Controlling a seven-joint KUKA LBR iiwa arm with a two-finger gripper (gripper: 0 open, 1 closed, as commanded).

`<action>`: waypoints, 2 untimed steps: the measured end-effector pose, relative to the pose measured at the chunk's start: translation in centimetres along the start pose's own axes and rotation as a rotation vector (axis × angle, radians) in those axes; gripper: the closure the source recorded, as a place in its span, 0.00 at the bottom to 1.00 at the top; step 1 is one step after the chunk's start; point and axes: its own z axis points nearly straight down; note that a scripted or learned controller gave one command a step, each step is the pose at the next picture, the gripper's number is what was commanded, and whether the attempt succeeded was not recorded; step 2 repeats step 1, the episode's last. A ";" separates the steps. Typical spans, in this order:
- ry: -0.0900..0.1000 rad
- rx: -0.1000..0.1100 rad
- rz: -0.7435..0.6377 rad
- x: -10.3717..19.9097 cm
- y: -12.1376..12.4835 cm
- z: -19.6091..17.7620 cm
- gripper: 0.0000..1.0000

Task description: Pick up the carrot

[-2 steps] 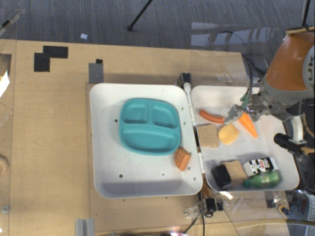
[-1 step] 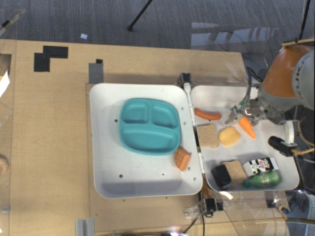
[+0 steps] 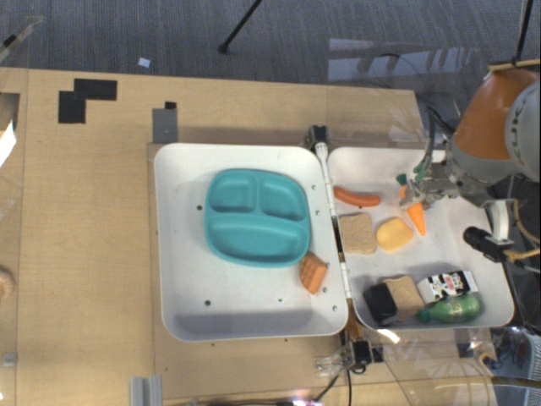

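The bench (image 3: 76, 252) comes closest to the camera at its 6 o'clock edge and carries two white bins side by side. The left bin (image 3: 182, 311) holds a teal divided plate (image 3: 256, 216) in its middle, with a small orange wedge (image 3: 313, 272) just off the plate at 4 o'clock. The right bin (image 3: 499, 311) lies toward 3 o'clock. The grey arm (image 3: 499, 134), with its orange band, reaches in over that bin's 1 o'clock corner. Its gripper (image 3: 418, 194) sits right above the carrot (image 3: 417, 217), touching or nearly touching its top end; whether it is open or closed cannot be told. The carrot lies in the upper middle of the right bin. A yellow lump (image 3: 394, 234) rests just at its 8 o'clock, a slice of bread (image 3: 357, 233) beside that, and a sausage (image 3: 357, 198) toward 10 o'clock. A green bottle (image 3: 450, 309) lies along the bin's 6 o'clock edge.
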 end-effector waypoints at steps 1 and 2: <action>-0.001 0.026 0.122 6.7 5.8 -8.5 1.00; -0.001 0.026 0.122 6.7 5.8 -8.5 1.00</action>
